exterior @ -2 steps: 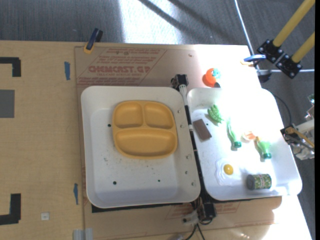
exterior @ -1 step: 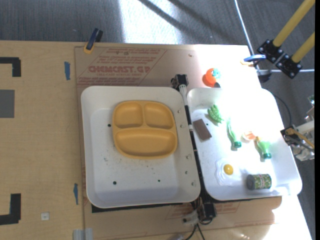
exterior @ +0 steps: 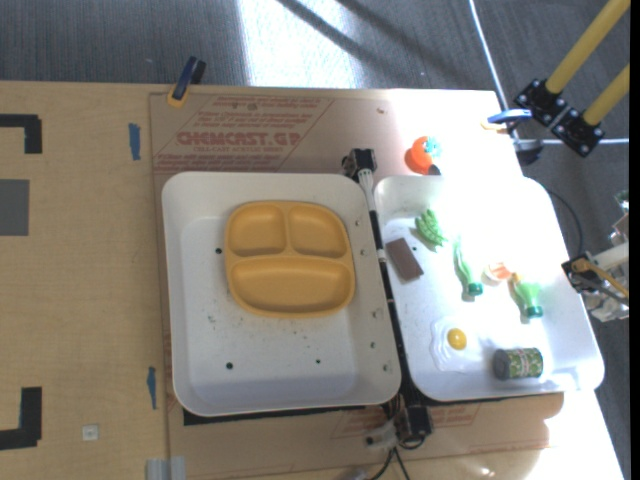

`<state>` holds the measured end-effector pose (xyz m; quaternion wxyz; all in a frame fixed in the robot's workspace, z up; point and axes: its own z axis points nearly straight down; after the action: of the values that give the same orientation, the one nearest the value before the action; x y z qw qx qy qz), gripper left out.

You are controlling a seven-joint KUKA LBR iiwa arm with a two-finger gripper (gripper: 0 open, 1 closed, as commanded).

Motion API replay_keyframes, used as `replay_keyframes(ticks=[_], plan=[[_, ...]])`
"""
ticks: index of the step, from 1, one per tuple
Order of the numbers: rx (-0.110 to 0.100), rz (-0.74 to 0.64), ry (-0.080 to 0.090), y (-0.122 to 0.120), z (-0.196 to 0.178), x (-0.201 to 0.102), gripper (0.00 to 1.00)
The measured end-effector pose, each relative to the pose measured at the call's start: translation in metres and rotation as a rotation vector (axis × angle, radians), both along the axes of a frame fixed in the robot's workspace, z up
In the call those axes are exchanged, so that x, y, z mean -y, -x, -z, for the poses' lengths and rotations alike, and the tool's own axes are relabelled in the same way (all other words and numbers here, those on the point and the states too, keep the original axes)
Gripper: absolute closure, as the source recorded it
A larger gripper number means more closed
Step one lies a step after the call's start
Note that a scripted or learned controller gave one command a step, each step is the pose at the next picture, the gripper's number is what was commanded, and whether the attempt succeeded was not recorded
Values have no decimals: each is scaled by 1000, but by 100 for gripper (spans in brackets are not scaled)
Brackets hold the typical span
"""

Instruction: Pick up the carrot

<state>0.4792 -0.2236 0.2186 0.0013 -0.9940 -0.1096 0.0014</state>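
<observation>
Carrot lies in the right bin, washed pale by glare, green top toward the can. End effector sits at the right edge, just outside that bin's wall and apart from the carrot; whether it is wide or narrow cannot be told

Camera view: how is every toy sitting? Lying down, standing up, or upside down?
yellow plate: right way up, flat in the left bin
carrot: lying flat in the right bin, washed out by glare
fried egg: flat, yolk up
can: looks tipped on its side
pea pod: lying flat
</observation>
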Motion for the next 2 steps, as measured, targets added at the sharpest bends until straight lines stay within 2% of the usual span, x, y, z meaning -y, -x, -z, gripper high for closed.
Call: replay_keyframes(ticks=[2], plan=[[0, 17, 0, 0, 0, 0, 100]])
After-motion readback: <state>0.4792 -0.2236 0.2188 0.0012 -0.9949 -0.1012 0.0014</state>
